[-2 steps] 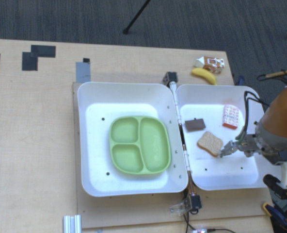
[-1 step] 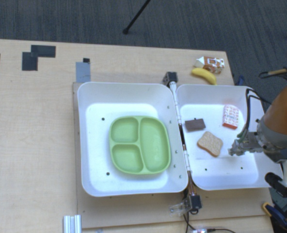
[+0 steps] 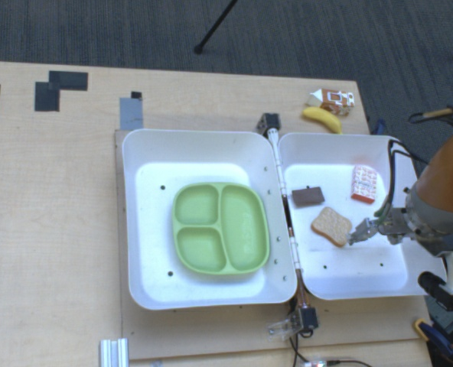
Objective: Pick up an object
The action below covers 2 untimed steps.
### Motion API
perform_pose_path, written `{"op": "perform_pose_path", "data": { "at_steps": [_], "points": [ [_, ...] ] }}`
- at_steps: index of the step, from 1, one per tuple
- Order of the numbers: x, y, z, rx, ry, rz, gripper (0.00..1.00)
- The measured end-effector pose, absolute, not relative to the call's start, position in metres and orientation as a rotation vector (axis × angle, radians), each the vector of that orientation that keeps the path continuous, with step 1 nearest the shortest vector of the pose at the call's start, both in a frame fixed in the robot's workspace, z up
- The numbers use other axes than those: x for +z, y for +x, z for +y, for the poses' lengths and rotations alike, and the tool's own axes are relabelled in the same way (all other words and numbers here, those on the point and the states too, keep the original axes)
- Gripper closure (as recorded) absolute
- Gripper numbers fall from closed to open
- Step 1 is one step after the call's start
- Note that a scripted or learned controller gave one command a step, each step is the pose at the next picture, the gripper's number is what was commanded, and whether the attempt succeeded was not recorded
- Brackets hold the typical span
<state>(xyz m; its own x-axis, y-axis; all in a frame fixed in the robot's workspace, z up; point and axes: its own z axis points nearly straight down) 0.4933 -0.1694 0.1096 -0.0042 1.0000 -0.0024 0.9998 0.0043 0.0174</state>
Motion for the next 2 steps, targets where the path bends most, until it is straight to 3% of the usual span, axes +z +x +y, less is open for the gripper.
{"op": "perform_pose_path", "data": {
  "at_steps": [1,2],
  "points": [
    [0.087,0.489,-0.084,0.009,2.213,2.222,0.0],
    [0.098,0.492,-0.084,0.014,2.208,2.22,1.0]
  ]
}}
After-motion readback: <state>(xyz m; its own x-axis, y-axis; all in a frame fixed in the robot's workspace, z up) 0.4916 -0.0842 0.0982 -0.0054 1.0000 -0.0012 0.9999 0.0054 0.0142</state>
